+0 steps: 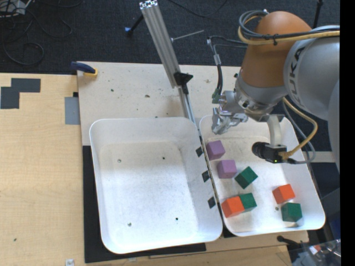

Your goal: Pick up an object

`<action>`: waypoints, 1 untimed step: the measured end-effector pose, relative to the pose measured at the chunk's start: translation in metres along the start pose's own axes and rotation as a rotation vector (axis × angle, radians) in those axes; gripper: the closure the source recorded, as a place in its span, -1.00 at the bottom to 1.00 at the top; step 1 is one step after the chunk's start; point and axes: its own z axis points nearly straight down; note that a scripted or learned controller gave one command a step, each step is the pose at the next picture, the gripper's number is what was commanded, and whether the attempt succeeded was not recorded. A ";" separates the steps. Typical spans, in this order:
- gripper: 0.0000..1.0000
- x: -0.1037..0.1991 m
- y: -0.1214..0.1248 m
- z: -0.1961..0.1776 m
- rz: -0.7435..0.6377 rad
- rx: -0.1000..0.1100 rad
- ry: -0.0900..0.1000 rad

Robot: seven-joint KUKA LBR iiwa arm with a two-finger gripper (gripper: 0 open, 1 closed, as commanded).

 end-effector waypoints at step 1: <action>1.00 0.050 -0.020 -0.001 0.000 0.001 0.000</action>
